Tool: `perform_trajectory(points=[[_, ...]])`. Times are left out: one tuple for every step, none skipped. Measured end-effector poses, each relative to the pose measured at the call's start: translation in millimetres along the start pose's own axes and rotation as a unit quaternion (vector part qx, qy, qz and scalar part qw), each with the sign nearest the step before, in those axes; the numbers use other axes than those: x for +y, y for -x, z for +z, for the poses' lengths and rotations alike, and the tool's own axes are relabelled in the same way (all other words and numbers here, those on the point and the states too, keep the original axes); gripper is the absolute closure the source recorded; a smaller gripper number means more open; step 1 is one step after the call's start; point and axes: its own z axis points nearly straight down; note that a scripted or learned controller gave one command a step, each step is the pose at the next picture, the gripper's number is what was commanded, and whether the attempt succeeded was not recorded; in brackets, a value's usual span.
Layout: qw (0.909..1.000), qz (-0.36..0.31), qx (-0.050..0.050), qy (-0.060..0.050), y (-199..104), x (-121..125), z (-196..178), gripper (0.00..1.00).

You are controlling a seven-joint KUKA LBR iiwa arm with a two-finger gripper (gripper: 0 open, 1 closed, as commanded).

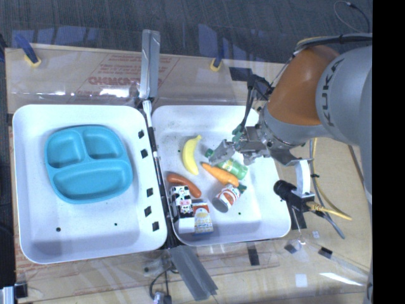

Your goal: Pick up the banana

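Note:
The yellow banana (190, 154) lies in the right bin (272, 223), towards its left middle, curved and pointing up. My gripper (229, 151) hangs over the middle of that bin, just right of the banana and above the carrot and green bottle. Its fingers look parted, and nothing sits between them. The banana is clear of the gripper.
Beside the banana lie an orange carrot (219, 172), a green bottle (235, 168), a sausage (184, 183), a small can (226, 197) and two cartons (193, 211). The left bin (25, 233) holds a blue divided tray (88, 162).

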Motion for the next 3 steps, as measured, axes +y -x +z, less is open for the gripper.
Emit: perform_trajectory(points=[[0.9987,-0.050,-0.001,0.000,-23,57,89,0.00],[0.9855,-0.170,0.000,0.001,-39,-2,127,0.00],[0.9830,-0.184,-0.001,0.002,-24,83,126,0.00]])
